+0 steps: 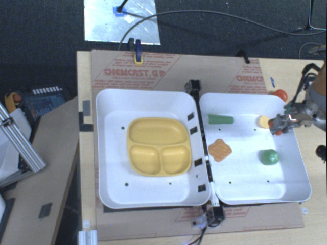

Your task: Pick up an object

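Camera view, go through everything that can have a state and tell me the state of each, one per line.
Yellow divided tray: upright in the left bin, compartments bare.
Green block: lying flat in the right bin, untouched.
Orange piece: flat on the bin floor, free.
Green ball: resting on the floor, free.
Yellow piece: on the floor, just beside the gripper.
Gripper: low at the right bin's right rim, grip unclear.
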Tool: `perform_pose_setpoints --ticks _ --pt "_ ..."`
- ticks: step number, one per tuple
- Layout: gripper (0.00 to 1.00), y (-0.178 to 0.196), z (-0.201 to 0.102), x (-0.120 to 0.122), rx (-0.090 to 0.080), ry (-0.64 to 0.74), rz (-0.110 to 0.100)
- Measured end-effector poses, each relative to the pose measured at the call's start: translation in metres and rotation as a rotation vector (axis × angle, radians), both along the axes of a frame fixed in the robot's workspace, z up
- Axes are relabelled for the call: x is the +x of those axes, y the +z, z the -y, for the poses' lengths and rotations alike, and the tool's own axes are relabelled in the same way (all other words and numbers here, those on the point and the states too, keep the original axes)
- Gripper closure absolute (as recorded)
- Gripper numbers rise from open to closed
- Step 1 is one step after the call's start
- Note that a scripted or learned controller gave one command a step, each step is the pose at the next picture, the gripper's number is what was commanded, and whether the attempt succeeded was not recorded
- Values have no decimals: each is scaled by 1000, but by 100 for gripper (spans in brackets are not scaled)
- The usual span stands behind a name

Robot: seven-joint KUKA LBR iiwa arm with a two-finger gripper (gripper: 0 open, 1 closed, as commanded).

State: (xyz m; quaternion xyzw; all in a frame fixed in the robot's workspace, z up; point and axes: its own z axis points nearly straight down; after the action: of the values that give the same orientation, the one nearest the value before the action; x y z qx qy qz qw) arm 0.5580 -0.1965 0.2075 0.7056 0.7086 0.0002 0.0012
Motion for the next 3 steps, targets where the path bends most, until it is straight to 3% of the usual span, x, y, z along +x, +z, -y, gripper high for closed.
perform_pose_setpoints --ticks 3 --pt "100 21 -165 15 4 7 0"
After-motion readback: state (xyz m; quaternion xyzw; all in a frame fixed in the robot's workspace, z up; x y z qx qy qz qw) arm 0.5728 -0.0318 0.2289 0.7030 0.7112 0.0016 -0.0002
